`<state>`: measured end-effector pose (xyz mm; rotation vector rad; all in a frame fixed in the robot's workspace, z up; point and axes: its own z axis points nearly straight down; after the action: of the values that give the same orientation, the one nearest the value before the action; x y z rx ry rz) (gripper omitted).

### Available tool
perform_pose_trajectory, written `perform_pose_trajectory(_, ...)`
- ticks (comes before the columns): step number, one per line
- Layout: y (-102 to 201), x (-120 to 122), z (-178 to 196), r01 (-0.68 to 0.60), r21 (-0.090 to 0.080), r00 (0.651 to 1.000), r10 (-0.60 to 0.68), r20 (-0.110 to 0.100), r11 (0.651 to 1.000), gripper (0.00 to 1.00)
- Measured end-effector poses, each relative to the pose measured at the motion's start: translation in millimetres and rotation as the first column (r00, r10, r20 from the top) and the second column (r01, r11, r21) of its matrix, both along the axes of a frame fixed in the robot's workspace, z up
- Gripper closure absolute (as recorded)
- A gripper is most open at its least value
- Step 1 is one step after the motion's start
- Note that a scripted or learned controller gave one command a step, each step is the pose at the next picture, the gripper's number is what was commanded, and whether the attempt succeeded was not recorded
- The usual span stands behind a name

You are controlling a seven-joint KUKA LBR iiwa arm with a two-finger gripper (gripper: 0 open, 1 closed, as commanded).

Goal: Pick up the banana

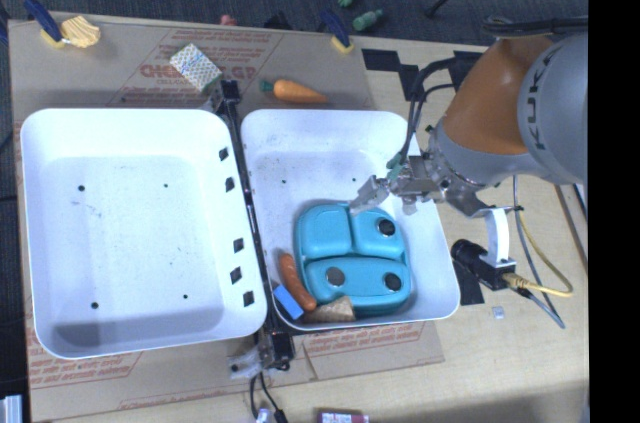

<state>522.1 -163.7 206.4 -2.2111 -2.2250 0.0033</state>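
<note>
Claw (372,194) fingers blurred; arm (520,111) cropped at right.

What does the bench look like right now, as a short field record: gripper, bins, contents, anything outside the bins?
gripper position: gripper over the right bin, near its right wall, just above the blue tray
right bin contents: blue tray, orange sausage-shaped item, small blue block, brown wedge
left bin: white, to the left of the right bin
outside bins: carrot on the cardboard behind the right bin
banana: cannot identify one
</note>
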Motion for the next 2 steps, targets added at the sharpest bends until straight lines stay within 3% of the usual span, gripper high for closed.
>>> perform_pose_trajectory(1,58,3,46,0.070,-0.002,0.998,-0.070,0.001,0.998,0.00)
perform_pose_trajectory(2,-32,-46,78,0.019,-0.003,1.000,-0.019,0.003,1.000,0.00)
